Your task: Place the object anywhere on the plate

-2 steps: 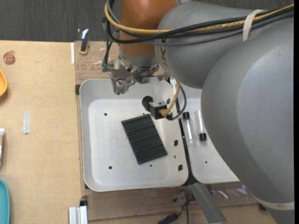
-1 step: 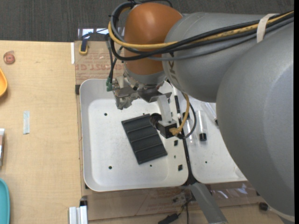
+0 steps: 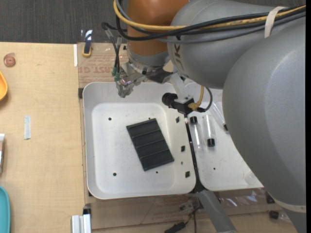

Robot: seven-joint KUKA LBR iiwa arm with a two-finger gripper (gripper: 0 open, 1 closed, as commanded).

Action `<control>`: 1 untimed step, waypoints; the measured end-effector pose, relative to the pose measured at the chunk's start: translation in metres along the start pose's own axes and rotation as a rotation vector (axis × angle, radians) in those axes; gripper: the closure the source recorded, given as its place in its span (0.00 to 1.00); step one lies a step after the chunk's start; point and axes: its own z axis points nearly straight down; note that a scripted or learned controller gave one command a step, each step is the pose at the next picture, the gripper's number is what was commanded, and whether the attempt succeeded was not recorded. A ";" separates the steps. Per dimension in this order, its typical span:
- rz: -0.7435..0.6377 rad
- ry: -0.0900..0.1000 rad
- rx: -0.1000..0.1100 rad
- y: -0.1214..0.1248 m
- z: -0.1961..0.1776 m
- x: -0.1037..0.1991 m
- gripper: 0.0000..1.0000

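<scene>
Black ridged block (image 3: 149, 144) below gripper (image 3: 125, 87)

The left bin (image 3: 97, 130) is white with a few small black dots, and the ribbed slab (image 3: 149, 144) lying in it is matte black with lighter grooves across it. The right bin (image 3: 218, 164) is white too. The arm (image 3: 262, 81) is pale grey, with a glossy orange band (image 3: 150, 18) and yellow and black cables (image 3: 146, 27) looped over it. The table (image 3: 39, 140) is light tan wood grain. The cardboard strip (image 3: 99, 64) is brown with faded red lettering.
</scene>
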 end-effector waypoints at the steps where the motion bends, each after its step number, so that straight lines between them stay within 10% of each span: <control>1: -0.226 0.001 0.002 -0.037 0.047 0.008 1.00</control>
